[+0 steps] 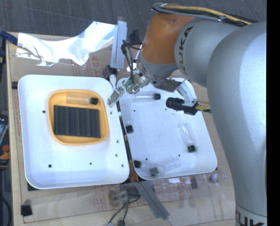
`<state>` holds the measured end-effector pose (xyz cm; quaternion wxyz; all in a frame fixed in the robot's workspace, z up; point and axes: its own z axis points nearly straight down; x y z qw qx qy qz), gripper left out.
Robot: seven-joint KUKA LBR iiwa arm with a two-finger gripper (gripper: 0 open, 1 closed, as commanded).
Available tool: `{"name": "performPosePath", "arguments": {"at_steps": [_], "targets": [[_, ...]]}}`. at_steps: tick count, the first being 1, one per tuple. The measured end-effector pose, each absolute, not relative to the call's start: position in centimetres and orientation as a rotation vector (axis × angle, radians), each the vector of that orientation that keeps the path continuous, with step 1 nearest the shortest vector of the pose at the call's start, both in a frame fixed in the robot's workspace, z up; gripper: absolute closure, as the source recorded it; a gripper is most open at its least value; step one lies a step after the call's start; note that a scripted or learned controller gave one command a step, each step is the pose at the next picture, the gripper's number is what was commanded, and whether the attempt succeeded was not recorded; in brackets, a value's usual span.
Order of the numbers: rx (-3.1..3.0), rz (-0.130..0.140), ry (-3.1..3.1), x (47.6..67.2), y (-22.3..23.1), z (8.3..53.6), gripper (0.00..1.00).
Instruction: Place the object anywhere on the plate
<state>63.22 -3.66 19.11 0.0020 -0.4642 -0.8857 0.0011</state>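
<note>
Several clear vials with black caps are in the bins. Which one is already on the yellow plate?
The vial lying along the far edge of the yellow plate in the left bin. The other vials lie on the right bin's white floor.

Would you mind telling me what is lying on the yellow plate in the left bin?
A clear vial with a dark cap lies along the far rim of the yellow plate, behind a black ribbed insert that hides the plate's middle.
</note>
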Motion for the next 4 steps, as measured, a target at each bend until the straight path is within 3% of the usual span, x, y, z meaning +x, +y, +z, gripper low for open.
{"name": "performPosePath", "arguments": {"at_steps": [1, 2, 3, 4], "targets": [[-0.999, 0.002, -2.975, 60.0, -2.1, 19.1, 0.0], [-0.914, 0.002, -3.006, 64.2, -7.3, 19.2, 0.0], [-0.384, 0.0, -3.116, 62.6, -7.8, 19.2, 0.0], [0.004, -0.001, -3.139, 60.2, -4.7, 19.2, 0.0]]}}
